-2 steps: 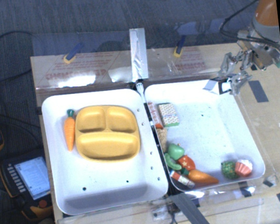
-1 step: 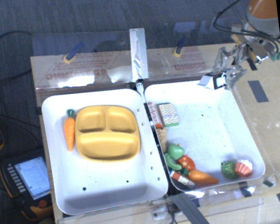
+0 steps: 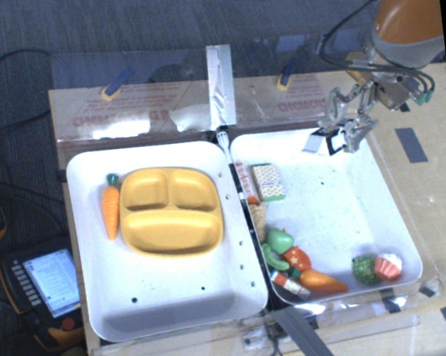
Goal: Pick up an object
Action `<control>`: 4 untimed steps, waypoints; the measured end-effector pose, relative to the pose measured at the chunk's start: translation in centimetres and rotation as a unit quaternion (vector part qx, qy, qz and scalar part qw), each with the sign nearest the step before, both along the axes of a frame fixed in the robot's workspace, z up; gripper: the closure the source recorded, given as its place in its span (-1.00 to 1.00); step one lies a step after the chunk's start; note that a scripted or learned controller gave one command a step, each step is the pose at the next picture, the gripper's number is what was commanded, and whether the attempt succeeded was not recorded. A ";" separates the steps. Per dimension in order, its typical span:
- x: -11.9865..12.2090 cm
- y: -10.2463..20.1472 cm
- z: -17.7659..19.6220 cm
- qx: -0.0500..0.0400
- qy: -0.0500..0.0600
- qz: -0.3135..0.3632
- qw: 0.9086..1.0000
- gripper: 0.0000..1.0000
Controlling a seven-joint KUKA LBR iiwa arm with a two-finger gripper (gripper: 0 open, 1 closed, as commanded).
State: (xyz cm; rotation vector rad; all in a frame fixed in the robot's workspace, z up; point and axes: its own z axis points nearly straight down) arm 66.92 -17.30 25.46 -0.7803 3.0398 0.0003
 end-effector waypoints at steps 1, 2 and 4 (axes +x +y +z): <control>0.0 1.1 1.8 0.000 -0.001 0.044 0.999 1.00; -1.3 1.5 2.7 -0.001 0.000 0.095 0.995 1.00; -17.8 -2.4 -15.0 -0.001 0.002 0.096 0.995 1.00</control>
